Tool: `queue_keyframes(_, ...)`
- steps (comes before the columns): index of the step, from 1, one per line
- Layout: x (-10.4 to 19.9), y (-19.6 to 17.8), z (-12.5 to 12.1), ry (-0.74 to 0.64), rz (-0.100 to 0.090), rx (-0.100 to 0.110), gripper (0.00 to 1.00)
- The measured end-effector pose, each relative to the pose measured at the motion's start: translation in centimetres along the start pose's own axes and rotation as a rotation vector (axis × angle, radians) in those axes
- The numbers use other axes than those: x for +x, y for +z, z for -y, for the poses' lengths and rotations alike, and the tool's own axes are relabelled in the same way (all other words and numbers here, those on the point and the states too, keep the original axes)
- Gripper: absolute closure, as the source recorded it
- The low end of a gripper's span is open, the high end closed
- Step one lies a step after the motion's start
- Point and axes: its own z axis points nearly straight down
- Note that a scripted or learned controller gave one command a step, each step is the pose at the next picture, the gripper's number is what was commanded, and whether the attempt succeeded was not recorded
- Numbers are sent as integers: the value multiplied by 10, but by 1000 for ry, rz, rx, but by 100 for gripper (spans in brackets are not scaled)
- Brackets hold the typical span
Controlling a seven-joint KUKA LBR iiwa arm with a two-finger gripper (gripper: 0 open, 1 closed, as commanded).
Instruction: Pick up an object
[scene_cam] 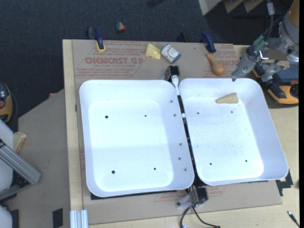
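A small tan wedge-shaped object [227,98] lies flat on the floor of the right bin [266,127], near that bin's far wall. Its long axis runs roughly side to side across the view, tilted slightly; the narrower end points toward the left bin [95,127], and the broader end faces the side the arm comes from.

The pincer [236,75] hangs at the far right corner of the right bin, just over its rim, with the grey wrist and cabling rising behind it toward the upper right. The tan object sits below the pincer in the view and a little to the left of it, near but apart, not touching. Nothing is seen between the pincer's tips; whether they are spread or closed cannot be told from this slanted view, since they taper together into one dark point.

Beyond the bins, on the cardboard sheet [76,61] covering the tabletop, an orange pear-shaped item [216,65] lies just to the left of the pincer. Farther left of the pincer are a small white box [170,53] and a yellow piece [153,51], side by side. Blue clamps [99,38] hold the cardboard's far edge. The left bin is well apart from the pincer.
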Motion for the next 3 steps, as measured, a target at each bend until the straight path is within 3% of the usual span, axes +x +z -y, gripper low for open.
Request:
queue_keyframes(1, -5, -155, 44, 3, 2, -4, 0)
queue_keyframes(2, 99, -101, 67, -8, -5, 24, 0)
queue_keyframes(3, 73, -181, 91, 5, -1, 5, 0)
